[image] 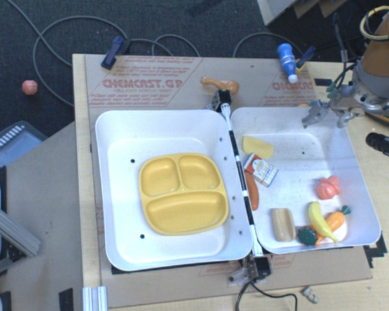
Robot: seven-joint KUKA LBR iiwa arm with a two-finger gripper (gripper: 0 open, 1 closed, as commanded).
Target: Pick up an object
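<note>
On the dark floor at far left lies a small pink ball [29, 87]. A bench topped with printed cardboard [149, 76] carries two shallow white bins side by side.

The left bin [117, 238] holds a yellow divided plate [183, 193] lying flat near its middle, with two small compartments at the back and one large one in front. Behind this bin, a blue clamp [113, 52] grips the cardboard's back edge, and a tan wooden piece [220, 83] rests just behind where the two bins meet.

The right bin [298, 135] holds the toy food. Along its left wall lies an orange carrot-like stick [253, 194]. Beside that sits a small red and white carton [262, 170], with a yellow wedge [257, 147] just behind it. Toward the front, a tan bread slice [282, 224] stands near a dark green piece [306, 236]. A yellow banana [321, 220] curves just beside an orange fruit [336, 221], the two touching. A pink fruit [328, 186] sits a little behind them, apart.

A blue and white bottle [286, 59] lies on the cardboard behind the right bin.

At far right, the arm's gripper [327, 110] hangs over the right bin's back corner, well apart from the toys. Nothing shows between its fingers; how far apart they stand I cannot tell.
</note>
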